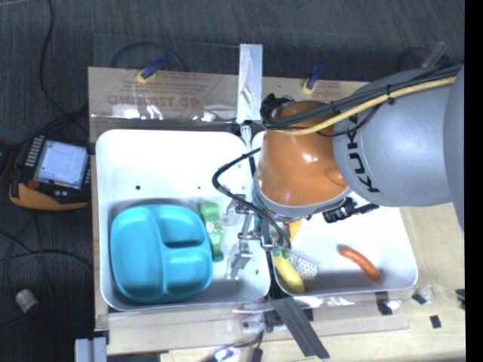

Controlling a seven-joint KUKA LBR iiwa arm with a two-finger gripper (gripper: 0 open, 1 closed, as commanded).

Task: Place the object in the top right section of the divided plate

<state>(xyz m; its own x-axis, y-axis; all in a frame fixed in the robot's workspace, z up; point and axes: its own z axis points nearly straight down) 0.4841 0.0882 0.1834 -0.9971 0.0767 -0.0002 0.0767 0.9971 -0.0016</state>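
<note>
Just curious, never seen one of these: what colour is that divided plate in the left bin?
The divided plate is turquoise blue, seen clearly in the overhead camera view.

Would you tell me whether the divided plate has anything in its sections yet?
Empty: all three sections of the blue divided plate show bare; the green object lies beside its right rim.

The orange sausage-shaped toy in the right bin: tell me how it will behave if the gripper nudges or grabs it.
The orange sausage-shaped toy looks rounded and elongated, so a sideways nudge would probably roll it across the flat floor of the right white bin. Its glossy surface suggests smooth plastic, perhaps slippery between fingers. It seems small and likely light, so it may skid rather than resist.
</note>
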